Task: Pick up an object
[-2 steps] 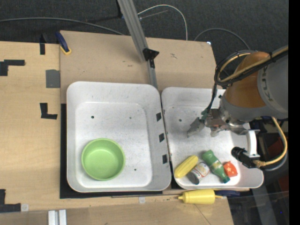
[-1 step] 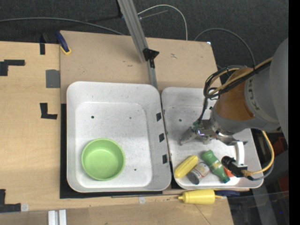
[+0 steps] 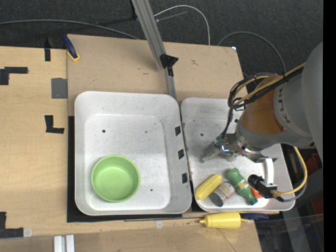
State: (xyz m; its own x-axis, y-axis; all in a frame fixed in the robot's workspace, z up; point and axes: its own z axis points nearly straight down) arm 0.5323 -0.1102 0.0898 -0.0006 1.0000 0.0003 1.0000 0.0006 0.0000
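Observation:
My gripper hangs over the middle of the right bin, its fingers spread open with nothing between them. Below it, along the bin's front wall, lie a yellow corn-shaped object, a small round can and a green bottle with an orange cap. All three sit apart from the gripper, closer to the front edge. A green bowl rests in the front left corner of the left bin.
A yellow bottle-like object lies on the bench just outside the right bin's front edge. A grey metal pole slants over the bench behind the bins. Black cables loop at the back.

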